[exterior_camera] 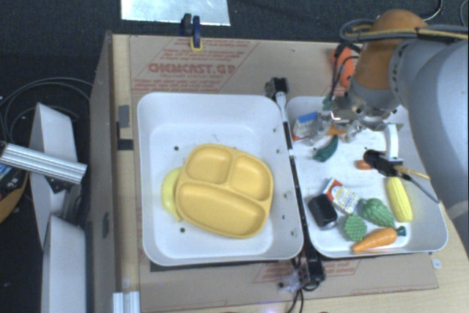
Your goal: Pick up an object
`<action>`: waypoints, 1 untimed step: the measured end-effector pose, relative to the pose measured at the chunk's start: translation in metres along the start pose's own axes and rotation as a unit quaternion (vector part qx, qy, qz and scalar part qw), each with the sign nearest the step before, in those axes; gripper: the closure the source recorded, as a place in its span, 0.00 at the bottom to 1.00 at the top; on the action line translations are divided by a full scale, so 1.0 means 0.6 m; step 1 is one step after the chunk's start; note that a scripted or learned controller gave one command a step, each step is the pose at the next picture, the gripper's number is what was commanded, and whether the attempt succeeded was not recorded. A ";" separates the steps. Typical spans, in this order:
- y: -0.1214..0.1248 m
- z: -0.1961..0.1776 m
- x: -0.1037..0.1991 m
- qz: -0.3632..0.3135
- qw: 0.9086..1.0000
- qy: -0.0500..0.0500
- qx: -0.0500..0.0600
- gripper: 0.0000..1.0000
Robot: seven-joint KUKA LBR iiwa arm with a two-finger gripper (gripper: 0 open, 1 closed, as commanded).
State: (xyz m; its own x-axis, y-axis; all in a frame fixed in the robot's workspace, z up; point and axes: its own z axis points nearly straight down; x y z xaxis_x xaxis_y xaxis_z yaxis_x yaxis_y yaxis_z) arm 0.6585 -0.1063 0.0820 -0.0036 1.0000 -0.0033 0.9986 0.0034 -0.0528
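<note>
- Well, nearest of all, an orange carrot (375, 238) lies along the near edge of the right bin (426, 222), toward its near right corner.
- Just behind it sit two green knobbly pieces (toy vegetables, by the look): the nearer green piece (355, 228) is just beside the carrot, and the farther green piece (379, 211) is just beside that.
- A black block (322, 210) lies to their left, close to the bin's left edge.
- A red-and-white packet (341, 195) lies just beside the block's far side.
- A yellow corn cob (398, 199) lies lengthwise near the right edge, just beside the farther green piece.
- In the left bin (157, 150), a yellow divided tray (223, 190) with three compartments sits in the middle, reaching toward the near edge.
- A second yellow thing (169, 190) peeks out from under the tray's left side.
- A small orange-red piece (363, 165) lies alone around the middle of the right bin.
- A teal piece (327, 150) lies tilted farther back and to the left, just on the near side of the gripper.
- The gripper (326, 127) hangs low at the right bin's far left corner, among blue and orange bits too jumbled to name; whether it is released or clenched cannot be told.
- The arm (432, 99) reaches in over the far right corner.
- Beyond the bins' far edges lies cardboard (190, 68) with red print.
</note>
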 end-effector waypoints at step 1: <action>-0.001 -0.001 0.010 0.002 1.000 -0.008 -0.001 0.00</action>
State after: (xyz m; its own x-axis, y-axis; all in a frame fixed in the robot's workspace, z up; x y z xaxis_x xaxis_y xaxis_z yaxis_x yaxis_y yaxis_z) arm 0.6579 -0.1000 0.0827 -0.0009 0.9998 -0.0192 0.9987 0.0000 -0.0509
